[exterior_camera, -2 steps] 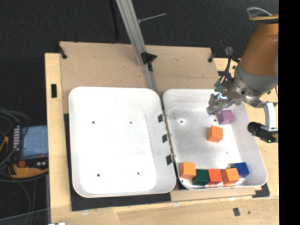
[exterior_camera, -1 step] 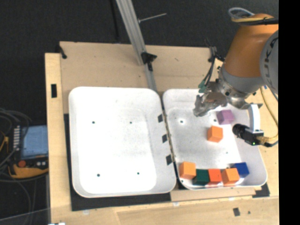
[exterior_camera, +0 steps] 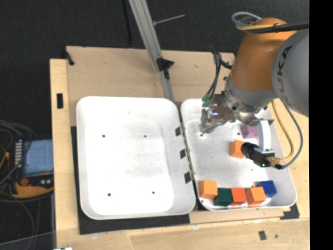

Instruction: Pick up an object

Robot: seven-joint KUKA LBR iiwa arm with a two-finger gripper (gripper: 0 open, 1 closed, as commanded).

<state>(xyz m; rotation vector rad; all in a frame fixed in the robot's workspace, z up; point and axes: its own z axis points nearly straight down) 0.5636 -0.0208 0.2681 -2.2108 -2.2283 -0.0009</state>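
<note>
Camera view: your tool (exterior_camera: 208, 123) hung over the right bin (exterior_camera: 218, 155), near its upper-left corner, above bare floor; open or closed, cannot tell. Blocks lay along that bin's near wall: orange block (exterior_camera: 209, 188), green block (exterior_camera: 224, 196), blue block (exterior_camera: 267, 187). Likely a descent off target, so nothing sat under it.

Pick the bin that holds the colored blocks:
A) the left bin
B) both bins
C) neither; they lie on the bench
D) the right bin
D: the blocks, such as the green block and blue block, line the near edge of the right bin, with an orange block further in; the left bin shows only bare white floor.
</note>
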